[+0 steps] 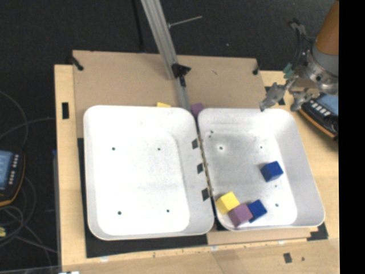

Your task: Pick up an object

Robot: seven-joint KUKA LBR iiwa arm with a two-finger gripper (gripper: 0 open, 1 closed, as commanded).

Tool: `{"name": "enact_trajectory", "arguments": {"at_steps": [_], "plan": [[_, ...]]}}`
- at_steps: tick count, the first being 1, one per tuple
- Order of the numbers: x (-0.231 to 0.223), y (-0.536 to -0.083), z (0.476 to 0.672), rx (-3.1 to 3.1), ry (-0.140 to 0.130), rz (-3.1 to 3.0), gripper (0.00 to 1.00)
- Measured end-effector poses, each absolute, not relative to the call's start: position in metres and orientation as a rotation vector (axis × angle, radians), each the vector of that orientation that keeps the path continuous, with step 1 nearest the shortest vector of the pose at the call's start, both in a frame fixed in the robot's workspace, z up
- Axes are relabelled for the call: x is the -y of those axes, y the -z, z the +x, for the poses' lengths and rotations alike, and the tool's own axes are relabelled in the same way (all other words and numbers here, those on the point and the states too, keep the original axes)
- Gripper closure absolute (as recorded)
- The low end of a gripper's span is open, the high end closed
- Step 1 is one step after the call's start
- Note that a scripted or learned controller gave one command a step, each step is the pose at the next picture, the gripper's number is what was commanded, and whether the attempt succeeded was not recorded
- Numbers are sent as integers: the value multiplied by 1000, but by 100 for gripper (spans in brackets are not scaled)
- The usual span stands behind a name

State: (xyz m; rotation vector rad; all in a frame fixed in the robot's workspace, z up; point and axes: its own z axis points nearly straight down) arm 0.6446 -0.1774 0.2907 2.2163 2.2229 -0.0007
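Sitting nearest, against the right bin's [296, 153] front rim, are three blocks: a yellow cube [227, 201] touching a purple cube [240, 214], with a blue cube [256, 209] just beside that. Farther in, a second blue cube [271, 170] stands alone with bare floor around it. The left bin [97, 153] offers wide open room. Beyond the right bin's far edge, my gripper [272, 97] hovers over the bench; I cannot tell its state.

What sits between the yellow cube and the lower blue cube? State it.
In the camera view, a purple cube sits between the yellow cube and the lower blue cube.
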Motion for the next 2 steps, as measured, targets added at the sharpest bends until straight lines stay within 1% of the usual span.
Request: {"name": "enact_trajectory", "arguments": {"at_steps": [1, 2], "plan": [[207, -173, 582, -2222, 9, 2228, 0], [209, -96, 560, -2215, -1, 2219, 0]]}}
